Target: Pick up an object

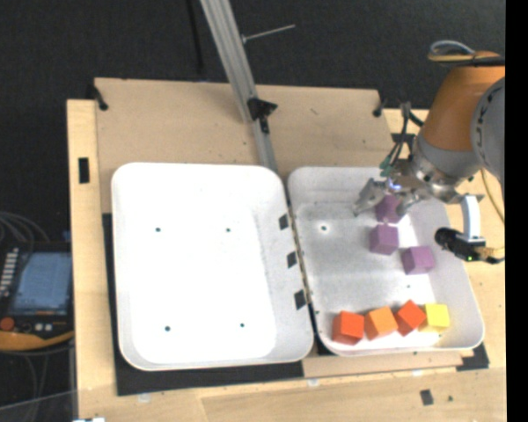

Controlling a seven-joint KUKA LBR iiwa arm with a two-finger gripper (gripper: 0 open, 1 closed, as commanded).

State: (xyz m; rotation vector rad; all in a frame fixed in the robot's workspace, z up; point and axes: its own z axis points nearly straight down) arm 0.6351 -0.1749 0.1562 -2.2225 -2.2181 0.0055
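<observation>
seen from above at a slant, a wooden bench (158,121) carries two shallow white bins side by side. the left bin (202,262) shows a few small dark dots on its floor. the right bin (334,271) holds all the blocks.

the arm (458,112), grey with an orange band, comes in from the right edge and bends down over the upper part of the right bin. its claw (388,202) hangs there with the two fingers spread, one reaching out to the left and the other to the right. a purple block (388,207) sits between those fingers, right at the tips, and looks pinched by them; whether it is off the bin floor cannot be told.

just below it lies a second purple block (384,238), and a third purple block (418,258) rests a little lower and to the right, apart from the other two.

along the near edge of the right bin stands a row of blocks touching or nearly touching: a red-orange block (348,326) at the left, an orange block (381,322) beside it, a red block (411,316) turned at an angle, and a yellow block (437,316) at the right end.

a slanted metal bar (233,51) crosses from the top of the view down to the gap between the bins. at the far left, off the bench, sits a handheld screen (40,288) with cables.
</observation>
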